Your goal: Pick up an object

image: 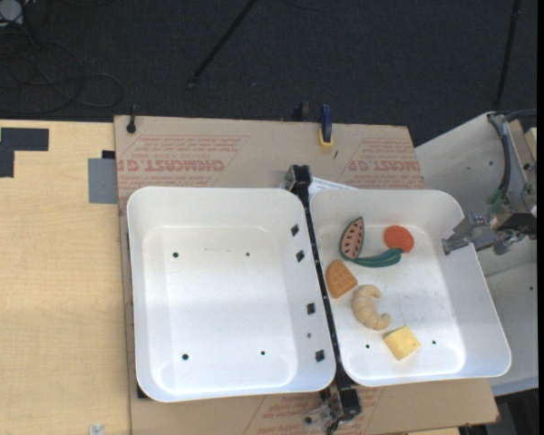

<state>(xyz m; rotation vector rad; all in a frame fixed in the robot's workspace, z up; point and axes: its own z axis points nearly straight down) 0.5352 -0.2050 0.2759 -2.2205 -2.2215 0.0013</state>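
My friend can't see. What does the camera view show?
The right white bin holds toy food: a watermelon slice, an orange round piece, a green piece, bread, a croissant and cheese. The gripper sits at its right edge.

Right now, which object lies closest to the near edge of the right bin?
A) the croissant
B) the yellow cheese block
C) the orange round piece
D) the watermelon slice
B: the yellow cheese block sits lowest in the right bin, below the croissant.

In the right bin (476, 333), watermelon slice (352, 238) sits left of the tomato (399, 237), croissant (370, 305) between waffle (340, 278) and cheese (402, 343).
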